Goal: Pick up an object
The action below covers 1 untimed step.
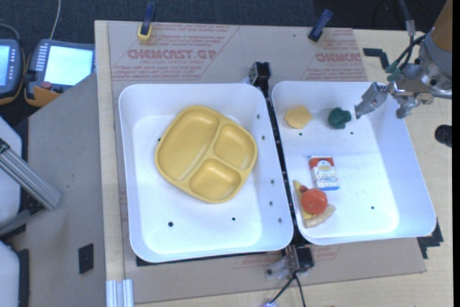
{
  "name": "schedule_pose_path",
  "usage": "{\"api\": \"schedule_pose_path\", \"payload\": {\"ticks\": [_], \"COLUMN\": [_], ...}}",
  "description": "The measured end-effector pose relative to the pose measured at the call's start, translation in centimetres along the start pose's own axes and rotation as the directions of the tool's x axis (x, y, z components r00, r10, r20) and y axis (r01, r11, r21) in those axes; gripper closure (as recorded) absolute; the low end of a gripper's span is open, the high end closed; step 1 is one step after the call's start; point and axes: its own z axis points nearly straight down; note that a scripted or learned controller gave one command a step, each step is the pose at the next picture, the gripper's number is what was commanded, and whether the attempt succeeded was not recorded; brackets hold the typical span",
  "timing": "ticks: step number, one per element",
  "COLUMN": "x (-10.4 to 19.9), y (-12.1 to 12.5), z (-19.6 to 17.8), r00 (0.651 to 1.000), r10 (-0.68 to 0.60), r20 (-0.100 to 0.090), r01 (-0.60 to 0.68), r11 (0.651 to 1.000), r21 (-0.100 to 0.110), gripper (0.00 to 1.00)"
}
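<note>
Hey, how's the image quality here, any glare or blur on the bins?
Camera view: even, soft lighting; the right bin and left bin look bright but not blown out; the yellow plate casts only a faint shadow; the small items are slightly soft; the claw is a little blurry.

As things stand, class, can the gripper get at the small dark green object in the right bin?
Probably yes. The gripper hangs just to the right of the small dark green object, nothing lies between them, and the nearest neighbour, a yellow lump, sits apart on its far side.
</note>
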Motion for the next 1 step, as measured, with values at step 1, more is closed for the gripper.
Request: {"api": "schedule_pose_path", "payload": {"ticks": [1], "x": [0.03], "y": [0.22], "z": [-0.65], "r00": [1.0], "r10": [-0.003], "r20": [0.002], "r01": [0.003], "r11": [1.0], "r21": [-0.012], "gripper": [0.0]}}
